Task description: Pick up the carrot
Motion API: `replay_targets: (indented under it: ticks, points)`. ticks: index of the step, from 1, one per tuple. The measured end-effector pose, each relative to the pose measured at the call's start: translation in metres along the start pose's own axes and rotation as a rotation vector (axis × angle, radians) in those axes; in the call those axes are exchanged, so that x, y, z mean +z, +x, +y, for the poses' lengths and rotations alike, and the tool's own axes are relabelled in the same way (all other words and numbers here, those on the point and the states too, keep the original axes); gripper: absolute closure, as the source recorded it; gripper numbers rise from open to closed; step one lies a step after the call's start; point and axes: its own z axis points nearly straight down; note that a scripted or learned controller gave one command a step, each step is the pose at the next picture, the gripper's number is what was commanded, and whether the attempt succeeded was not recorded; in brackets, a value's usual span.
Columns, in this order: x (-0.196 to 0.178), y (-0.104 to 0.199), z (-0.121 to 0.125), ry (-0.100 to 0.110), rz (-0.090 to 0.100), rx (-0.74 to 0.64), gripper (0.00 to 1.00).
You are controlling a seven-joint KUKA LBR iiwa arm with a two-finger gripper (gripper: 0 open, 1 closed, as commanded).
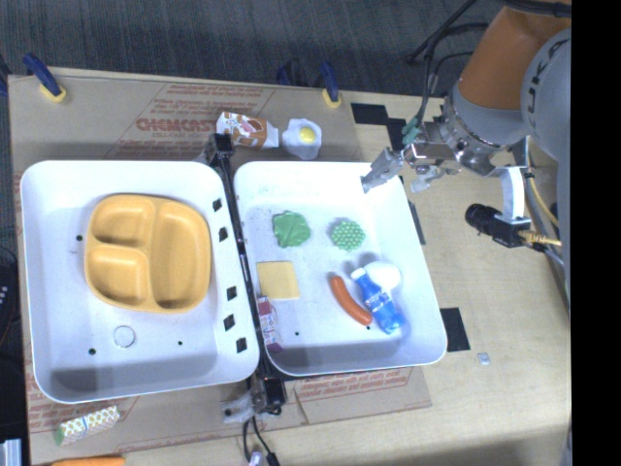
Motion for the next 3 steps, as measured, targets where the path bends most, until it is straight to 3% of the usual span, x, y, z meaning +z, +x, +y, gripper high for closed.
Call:
replay_targets:
  ticks: [1, 2, 3]
  points:
    - [0.131, 0.066, 0.02, 0.003, 0.002, 0.14, 0.0]
    - [0.185, 0.087, -0.048, 0.003, 0.002, 0.527, 0.0]
    - [0.019, 0.034, 0.019, -0.002, 0.001, 0.35, 0.0]
